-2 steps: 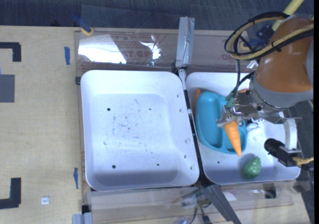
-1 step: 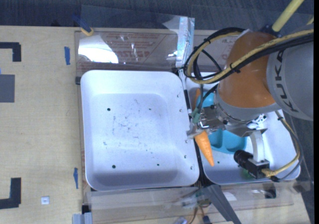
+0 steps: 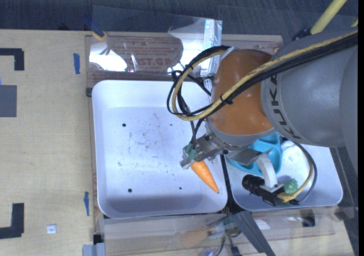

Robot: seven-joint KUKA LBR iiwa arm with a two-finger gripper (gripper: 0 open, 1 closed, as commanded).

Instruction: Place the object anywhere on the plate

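An orange toy carrot (image 3: 206, 176) points down and right over the right edge of the left bin (image 3: 131, 152). Its thick end, with a bit of green top, sits between the fingers of my gripper (image 3: 193, 157), which is shut on it. The carrot looks lifted off the bin floor. The blue plate (image 3: 272, 152) lies in the right bin (image 3: 330, 192), just right of the gripper. The wrist and arm hide much of the plate.
A small green object (image 3: 290, 185) and a white object (image 3: 294, 155) lie in the right bin near the plate. The left bin's floor is speckled with dark marks. A clear plastic sheet (image 3: 148, 56) lies behind the bins.
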